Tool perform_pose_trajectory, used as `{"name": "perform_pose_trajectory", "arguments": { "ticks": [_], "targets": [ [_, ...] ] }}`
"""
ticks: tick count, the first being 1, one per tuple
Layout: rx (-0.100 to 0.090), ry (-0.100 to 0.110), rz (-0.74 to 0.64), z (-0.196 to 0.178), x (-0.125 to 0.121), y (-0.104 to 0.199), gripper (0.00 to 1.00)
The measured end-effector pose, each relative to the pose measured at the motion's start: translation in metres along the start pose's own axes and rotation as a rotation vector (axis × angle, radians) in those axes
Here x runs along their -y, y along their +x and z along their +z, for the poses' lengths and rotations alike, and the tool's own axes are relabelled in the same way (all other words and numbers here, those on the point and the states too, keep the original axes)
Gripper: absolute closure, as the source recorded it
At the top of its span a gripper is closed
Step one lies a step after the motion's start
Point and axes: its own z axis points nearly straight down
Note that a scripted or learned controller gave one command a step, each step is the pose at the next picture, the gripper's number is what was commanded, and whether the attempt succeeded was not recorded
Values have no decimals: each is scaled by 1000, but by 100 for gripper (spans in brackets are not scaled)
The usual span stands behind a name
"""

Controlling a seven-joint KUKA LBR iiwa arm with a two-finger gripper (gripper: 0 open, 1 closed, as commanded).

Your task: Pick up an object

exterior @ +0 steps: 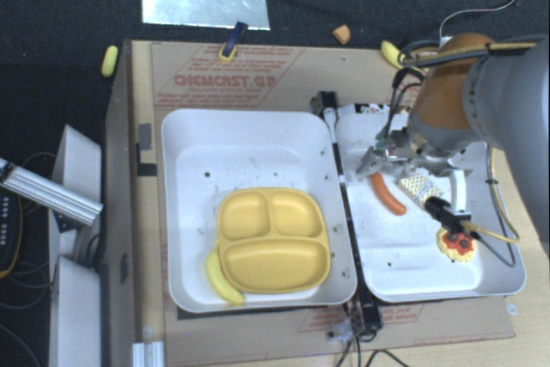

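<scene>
My end effector (397, 157) hovers low in the right bin (494, 275), just beside the sausage (388, 192) lying on its floor; I cannot tell its state, and nothing is lifted yet.

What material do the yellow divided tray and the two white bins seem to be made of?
Yellow divided tray: probably moulded plastic, smooth and slightly glossy, with rounded compartment walls. White bins: likely thin formed plastic, matte, with rounded corners and rolled rims.
</scene>
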Motion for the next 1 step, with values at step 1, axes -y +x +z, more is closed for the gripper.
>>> {"name": "perform_pose_trajectory", "arguments": {
  "ticks": [1],
  "targets": [
    [0,-2,0,-11,-1,-1,100]
  ]
}}
